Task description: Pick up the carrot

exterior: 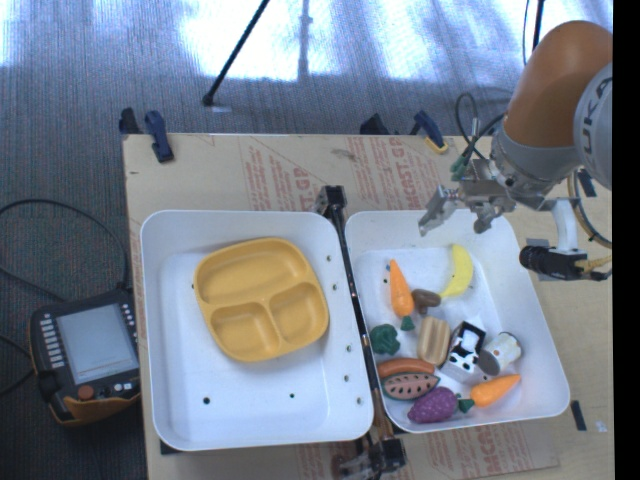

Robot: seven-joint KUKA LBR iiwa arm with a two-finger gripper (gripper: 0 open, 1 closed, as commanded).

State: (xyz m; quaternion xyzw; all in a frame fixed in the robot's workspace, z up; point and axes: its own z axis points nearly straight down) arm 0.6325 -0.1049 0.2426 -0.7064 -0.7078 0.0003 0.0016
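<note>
Over the right bin's far rim, the tool (462, 208) hangs with its fingers spread and nothing between them. Two carrots lie in the right bin (545, 313). The upper carrot (400, 288) lies below and left of the tool, its long axis running near-to-far, pointed tip toward the far rim, green end toward the near side, beside the banana (459, 271). The lower carrot (494, 389) rests near the front right corner, its long axis roughly crosswise, tip pointing right. The yellow plate (262, 296) sits in the left bin (170, 368) on the counter (240, 173).

Bright backlight glares across the floor (300, 28); focus soft.
</note>
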